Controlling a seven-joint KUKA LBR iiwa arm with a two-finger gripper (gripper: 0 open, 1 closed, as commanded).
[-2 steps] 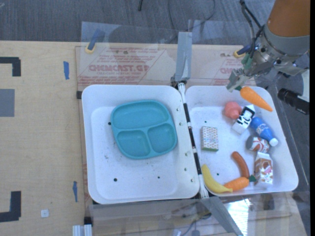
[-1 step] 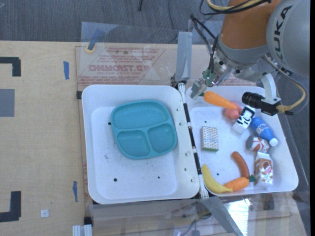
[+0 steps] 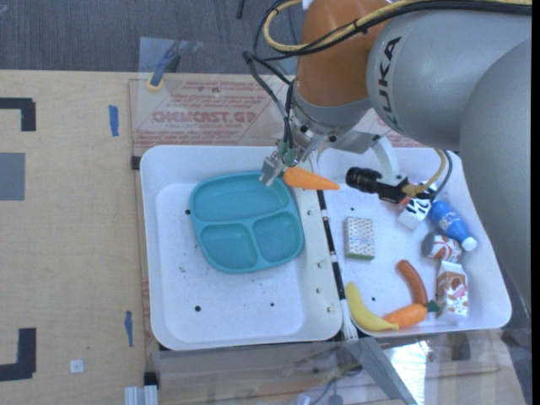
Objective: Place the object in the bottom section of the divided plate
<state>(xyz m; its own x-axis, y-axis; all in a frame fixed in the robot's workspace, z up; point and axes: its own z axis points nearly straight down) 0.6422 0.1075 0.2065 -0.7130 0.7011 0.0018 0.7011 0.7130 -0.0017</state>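
Note:
A teal divided plate (image 3: 205, 230) lies in the left bin (image 3: 169, 310), with one wide section at the top and two smaller ones along the bottom; all sections look bare. My gripper (image 3: 277, 170) hangs over the plate's upper right corner. An orange toy carrot (image 3: 312, 179) sticks out to the right from its fingers, across the rim between the bins, with its thick end at the gripper. The gripper looks shut on that end.
The right bin (image 3: 489, 310) holds a small patterned box (image 3: 360, 237), a blue bottle (image 3: 449, 223), a sausage (image 3: 413, 280), a banana (image 3: 363, 310), a second carrot (image 3: 407, 315) and a small carton (image 3: 453, 290). The big grey arm covers the bin's upper right.

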